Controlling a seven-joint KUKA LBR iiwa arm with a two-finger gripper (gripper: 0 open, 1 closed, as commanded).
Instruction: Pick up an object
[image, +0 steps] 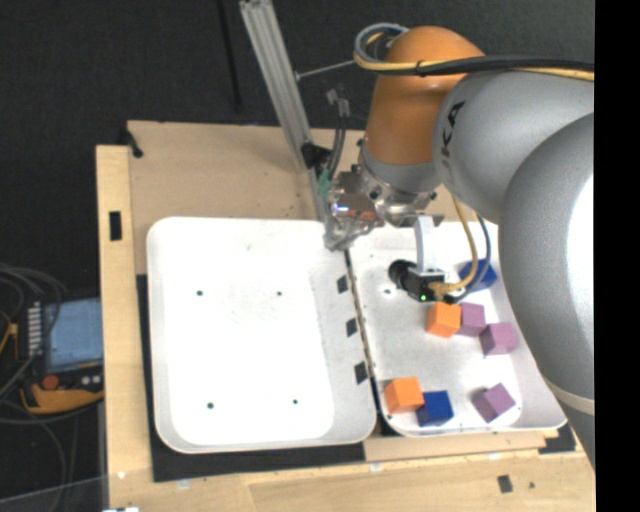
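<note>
Several small blocks lie in the right bin (400, 345). An orange block (444, 319) touches a purple block (472, 318), with another purple block (498, 338) just behind. Near the front rim sit an orange block (404, 394), a blue block (435, 407) and a purple block (493, 401). A blue block (484, 275) is partly hidden by the arm. My gripper (342, 222) hangs over the back end of the divider between the two bins, away from all the blocks.
The left bin (240, 330) is a bare white tray. A slanted metal rail (280, 80) rises behind the bins. The grey arm covers the right side of the right bin. Cables and a blue device (70, 335) lie off the bench at the left.
</note>
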